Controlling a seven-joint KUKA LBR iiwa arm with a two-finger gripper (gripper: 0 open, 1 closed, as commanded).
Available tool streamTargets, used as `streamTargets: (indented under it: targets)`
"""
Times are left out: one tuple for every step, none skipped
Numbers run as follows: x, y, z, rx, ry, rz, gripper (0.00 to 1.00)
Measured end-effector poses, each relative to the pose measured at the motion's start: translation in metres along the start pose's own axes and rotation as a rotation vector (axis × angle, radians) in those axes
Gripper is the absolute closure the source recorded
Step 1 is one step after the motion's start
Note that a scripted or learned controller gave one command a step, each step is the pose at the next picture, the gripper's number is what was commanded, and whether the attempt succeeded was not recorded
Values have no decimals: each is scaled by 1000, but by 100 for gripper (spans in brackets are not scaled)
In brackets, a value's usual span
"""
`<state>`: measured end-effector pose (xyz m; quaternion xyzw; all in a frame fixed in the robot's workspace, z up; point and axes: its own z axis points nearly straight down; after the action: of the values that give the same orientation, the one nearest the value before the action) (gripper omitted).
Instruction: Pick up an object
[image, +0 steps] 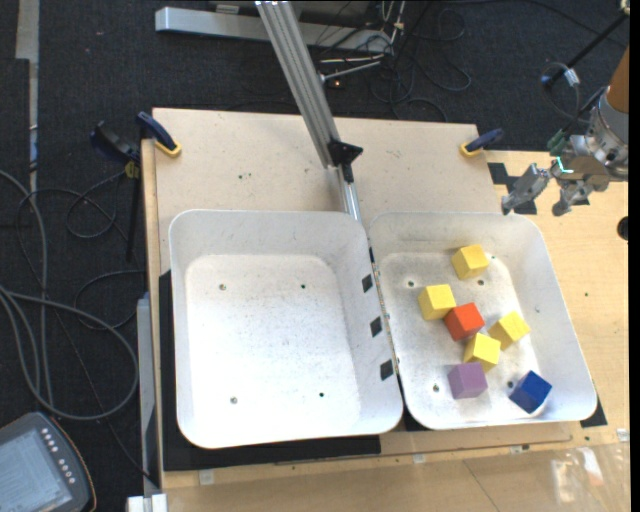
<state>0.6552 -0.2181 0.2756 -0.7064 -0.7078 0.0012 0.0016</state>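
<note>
The two-finger end effector (545, 192) hangs spread wide, holding nothing, above the desk (260, 160) beyond the right white bin (565, 330); seven small blocks lie inside; no legible writing.

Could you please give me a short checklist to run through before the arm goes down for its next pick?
1. Pincer free of any load: ok, nothing sits between its fingers, which stand apart.
2. Pincer over the target bin: not ok, it hangs past the far right corner of the right bin, above the bench.
3. Objects available: ok, seven blocks lie in the right bin.
4. An isolated target: ok, the blue block sits apart near the bin's near right corner; the top yellow block is also by itself.
5. Crowding in the middle: not ok, the orange block touches yellow neighbours.
6. Clear height for descent: cannot tell from this slanted view.
</note>
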Motion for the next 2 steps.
streamTargets:
  targets:
    - [0, 1, -3, -4, -2, -2, 0]
    - [7, -3, 59, 2, 0, 0, 0]
